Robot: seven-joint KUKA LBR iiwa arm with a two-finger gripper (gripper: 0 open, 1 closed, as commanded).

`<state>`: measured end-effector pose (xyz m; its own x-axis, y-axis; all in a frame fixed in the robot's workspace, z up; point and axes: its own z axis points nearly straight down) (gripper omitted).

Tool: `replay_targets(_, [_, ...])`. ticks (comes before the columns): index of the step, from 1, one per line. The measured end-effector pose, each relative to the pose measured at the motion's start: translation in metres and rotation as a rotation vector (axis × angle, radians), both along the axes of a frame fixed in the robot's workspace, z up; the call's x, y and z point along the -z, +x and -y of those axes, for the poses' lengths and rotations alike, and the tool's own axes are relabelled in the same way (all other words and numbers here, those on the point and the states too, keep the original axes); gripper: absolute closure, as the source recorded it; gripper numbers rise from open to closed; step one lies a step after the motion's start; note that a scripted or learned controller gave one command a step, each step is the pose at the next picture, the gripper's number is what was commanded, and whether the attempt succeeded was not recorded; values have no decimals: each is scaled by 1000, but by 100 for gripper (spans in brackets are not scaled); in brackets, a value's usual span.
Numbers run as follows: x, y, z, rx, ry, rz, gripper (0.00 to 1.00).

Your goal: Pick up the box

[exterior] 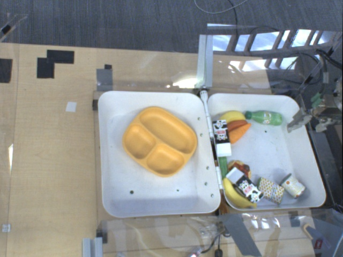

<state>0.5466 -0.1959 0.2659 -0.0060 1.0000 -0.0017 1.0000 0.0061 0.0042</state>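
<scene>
Currently nothing is being held. The gripper (298, 121) is being kept just right of the green bottle (263, 117), over the right rim of the right bin (300, 159). Whether it is open or closed cannot be told; it is being blurred against the dark arm (323, 108) behind it.

The box (220, 130), cow-printed, is being left lying well left of the bottle, pressed along the bin's left wall. An orange carrot-like piece (239, 129) and a banana (231, 115) are being crowded against it on the bottle's side. That wall position is being judged awkward: little room is being offered for a grasp on that side.

A second cow-printed box (246, 187) and a patterned box (270, 190) are being seen far below the bottle, the former resting on another banana (236, 195). Which one is being meant is unclear.

The arm is being reached in low from beyond the bottle's right, the wrist being angled toward the bin, not yet over any box. The pick is being judged as not begun.
</scene>
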Motion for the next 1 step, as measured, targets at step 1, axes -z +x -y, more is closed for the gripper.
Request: replay_targets(1, [164, -11, 9, 74, 1, -2, 0])
